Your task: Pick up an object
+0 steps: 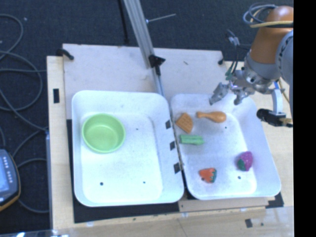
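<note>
At the front of the right-hand bin, closest to the camera, lies a small red and orange toy that looks like a strawberry or pepper with a green tip. Just to its right, near the bin's right wall, sits a purple toy with a green patch, apart from the red one. Further back, near the bin's left wall, a green stick-shaped piece lies flat, and just behind it rests a tan, waffle-like wedge, the two close together but whether they touch cannot be told. To the right of the wedge, toward the bin's back edge, lies an orange-brown drumstick-shaped toy, its thicker end pointing right.

The jaws hang above the back edge of this bin, just behind the drumstick and not touching it. The two fingers are spread apart with nothing between them. Above them rises the grey wrist with its orange band, entering from the right.

The left-hand bin holds a light green bowl, upright, in its left half. Both bins sit side by side on the pale worktop, and a slanted metal pole runs from the top down to the gap between them.
</note>
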Motion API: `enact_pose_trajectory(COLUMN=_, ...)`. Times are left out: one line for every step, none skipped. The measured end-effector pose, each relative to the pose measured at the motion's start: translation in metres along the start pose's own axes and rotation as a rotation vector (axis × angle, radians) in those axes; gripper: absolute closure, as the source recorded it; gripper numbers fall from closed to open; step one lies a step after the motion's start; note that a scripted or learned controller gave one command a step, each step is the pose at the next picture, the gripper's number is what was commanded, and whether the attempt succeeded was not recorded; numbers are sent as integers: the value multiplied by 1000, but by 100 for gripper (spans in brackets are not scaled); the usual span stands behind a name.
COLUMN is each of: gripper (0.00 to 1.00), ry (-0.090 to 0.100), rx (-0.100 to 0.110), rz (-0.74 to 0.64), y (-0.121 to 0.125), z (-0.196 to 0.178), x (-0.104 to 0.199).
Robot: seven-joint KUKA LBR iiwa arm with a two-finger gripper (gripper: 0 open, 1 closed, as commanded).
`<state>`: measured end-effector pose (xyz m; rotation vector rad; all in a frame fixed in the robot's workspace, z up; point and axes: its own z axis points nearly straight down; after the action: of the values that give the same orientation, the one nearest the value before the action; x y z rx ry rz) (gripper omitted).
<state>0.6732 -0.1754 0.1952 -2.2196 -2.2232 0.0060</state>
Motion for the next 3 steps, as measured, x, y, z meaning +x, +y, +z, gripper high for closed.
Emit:
enact_pose_trajectory(gripper=0, ry=0, rx=1, rz=2, y=-9, z=59, x=-2)
enact_pose_trajectory(gripper=100, ry=-1, rx=-8, rz=2, y=-7, z=43, x=-3)
enact_pose_trajectory(gripper=100, ry=1, rx=-10, rz=-1, y=0, z=-4, x=-6)
